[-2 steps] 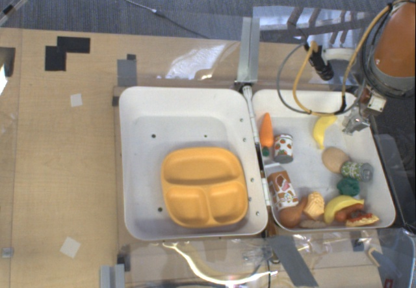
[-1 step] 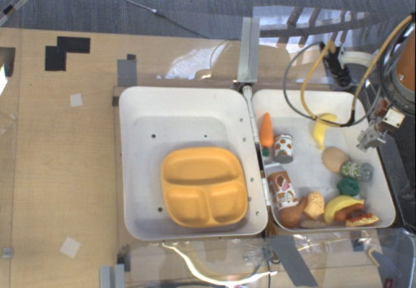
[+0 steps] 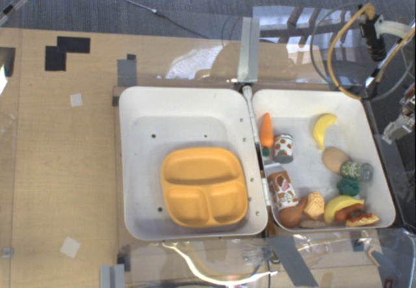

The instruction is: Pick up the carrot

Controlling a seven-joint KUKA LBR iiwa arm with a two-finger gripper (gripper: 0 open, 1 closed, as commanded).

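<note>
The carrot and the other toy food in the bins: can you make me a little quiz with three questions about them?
1. True or false: the carrot lies in the right bin.
2. Which thing sits in the left bin? A) a banana B) a yellow divided plate C) a can
3. Fill in: the carrot lies against the bin's ____ wall, just beside the small can.

Key: 1 true; 2 B; 3 left.
</note>
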